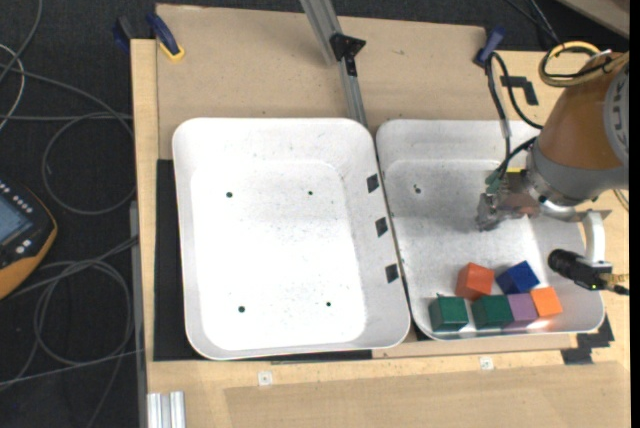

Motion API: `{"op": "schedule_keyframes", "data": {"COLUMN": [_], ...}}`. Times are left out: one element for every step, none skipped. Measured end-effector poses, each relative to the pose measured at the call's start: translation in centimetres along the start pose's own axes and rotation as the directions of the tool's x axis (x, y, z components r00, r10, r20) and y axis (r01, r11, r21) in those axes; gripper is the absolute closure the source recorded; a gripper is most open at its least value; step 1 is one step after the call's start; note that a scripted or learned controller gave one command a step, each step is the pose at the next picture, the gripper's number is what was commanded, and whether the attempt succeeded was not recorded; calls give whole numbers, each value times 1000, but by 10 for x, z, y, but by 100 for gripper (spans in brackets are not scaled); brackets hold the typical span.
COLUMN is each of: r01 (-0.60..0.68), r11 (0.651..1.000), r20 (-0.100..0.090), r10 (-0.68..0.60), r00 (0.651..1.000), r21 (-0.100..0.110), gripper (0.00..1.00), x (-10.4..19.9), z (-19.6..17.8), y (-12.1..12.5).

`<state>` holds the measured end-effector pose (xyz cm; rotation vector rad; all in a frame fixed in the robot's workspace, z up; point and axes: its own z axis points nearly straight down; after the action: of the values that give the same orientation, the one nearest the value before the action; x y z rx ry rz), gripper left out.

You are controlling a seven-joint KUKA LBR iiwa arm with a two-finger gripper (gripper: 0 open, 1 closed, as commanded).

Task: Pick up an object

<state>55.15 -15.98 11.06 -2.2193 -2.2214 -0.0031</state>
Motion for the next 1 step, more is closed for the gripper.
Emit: {"op": "schedule_keyframes", "data": {"r01": [1], "r11": [1000], "r20": [4], "r10": [-1], "r00": [1000], "r21": [-8], "gripper": [100], "x": [0], "z": [-65], "y": [3]}}
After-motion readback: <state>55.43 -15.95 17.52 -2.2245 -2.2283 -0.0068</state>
